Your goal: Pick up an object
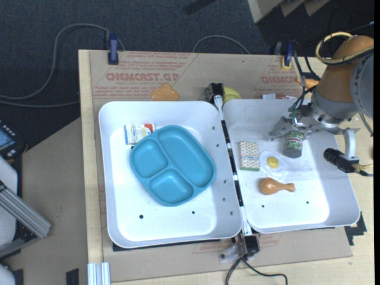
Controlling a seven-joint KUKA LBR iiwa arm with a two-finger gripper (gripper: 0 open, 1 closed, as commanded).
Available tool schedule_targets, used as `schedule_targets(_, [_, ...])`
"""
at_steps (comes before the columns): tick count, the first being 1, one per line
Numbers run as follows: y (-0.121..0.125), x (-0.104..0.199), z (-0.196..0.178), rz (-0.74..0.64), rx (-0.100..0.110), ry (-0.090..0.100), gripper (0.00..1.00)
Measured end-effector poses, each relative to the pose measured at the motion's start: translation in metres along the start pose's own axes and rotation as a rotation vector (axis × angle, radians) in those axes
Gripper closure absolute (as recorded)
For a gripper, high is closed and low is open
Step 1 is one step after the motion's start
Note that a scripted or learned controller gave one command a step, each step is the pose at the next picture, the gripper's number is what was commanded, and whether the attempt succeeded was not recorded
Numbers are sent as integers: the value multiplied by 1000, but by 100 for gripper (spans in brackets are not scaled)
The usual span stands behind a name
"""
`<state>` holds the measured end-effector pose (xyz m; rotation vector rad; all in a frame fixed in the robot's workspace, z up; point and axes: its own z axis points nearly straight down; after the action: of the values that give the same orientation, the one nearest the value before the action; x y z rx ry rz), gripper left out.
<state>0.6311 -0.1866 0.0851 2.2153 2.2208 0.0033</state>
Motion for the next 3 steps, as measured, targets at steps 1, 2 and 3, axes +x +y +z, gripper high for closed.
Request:
schedule_targets(1, [-32,26,0,2,10,5,0])
schedule_targets(2, [15,16,0,0,-1,-1,0])
schedule_targets(3, [-28,37,0,4,10,4,0])
